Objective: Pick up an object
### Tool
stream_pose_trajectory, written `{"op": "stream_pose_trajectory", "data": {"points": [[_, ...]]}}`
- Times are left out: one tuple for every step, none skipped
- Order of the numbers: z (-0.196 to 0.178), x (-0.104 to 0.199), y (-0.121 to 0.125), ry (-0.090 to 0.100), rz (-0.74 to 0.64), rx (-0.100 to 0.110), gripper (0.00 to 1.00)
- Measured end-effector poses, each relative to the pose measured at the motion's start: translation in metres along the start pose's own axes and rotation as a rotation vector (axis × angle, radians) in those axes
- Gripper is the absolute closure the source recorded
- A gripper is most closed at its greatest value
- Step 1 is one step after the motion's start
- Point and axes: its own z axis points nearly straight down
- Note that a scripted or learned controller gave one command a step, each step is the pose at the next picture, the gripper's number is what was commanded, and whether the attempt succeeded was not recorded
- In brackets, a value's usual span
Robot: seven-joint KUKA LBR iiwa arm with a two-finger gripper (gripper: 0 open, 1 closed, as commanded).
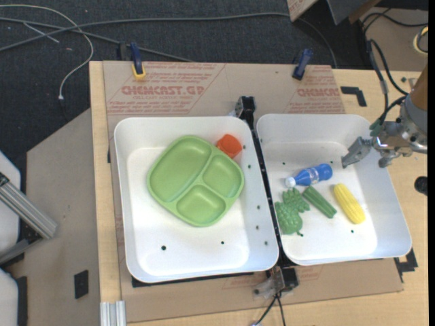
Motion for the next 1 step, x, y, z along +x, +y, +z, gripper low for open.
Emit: {"op": "stream_pose_trajectory", "data": {"points": [[0.0584, -0.0007, -0.0042, -0.002, 0.001, -0.006, 0.0]]}}
